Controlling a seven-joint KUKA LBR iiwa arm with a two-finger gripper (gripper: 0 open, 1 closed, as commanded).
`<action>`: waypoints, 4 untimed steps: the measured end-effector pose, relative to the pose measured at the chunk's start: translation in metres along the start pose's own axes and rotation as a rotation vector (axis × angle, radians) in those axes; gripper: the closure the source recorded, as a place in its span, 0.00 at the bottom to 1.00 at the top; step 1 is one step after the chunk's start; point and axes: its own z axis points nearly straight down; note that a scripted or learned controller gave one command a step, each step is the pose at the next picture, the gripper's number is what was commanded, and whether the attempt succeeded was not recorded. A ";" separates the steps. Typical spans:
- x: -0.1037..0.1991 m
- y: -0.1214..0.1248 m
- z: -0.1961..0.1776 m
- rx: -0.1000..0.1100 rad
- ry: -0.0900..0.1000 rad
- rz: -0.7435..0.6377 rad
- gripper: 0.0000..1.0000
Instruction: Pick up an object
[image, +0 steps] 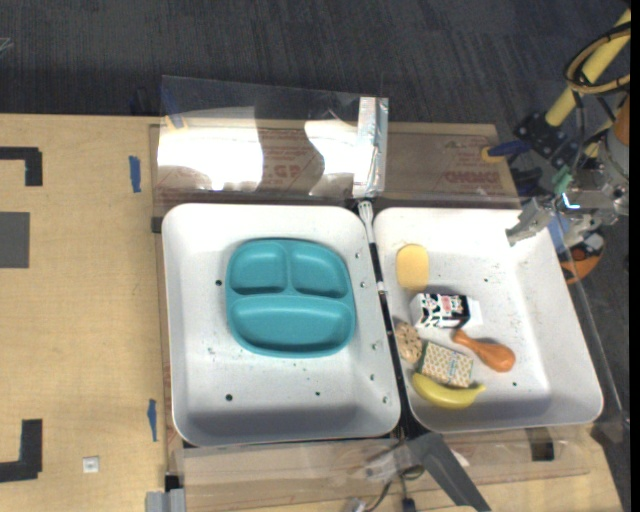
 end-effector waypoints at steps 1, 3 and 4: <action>-0.001 -0.070 0.110 0.010 0.002 0.090 0.00; 0.012 -0.110 0.164 -0.012 -0.005 -0.010 1.00; 0.114 -0.112 0.049 -0.004 0.001 -0.195 1.00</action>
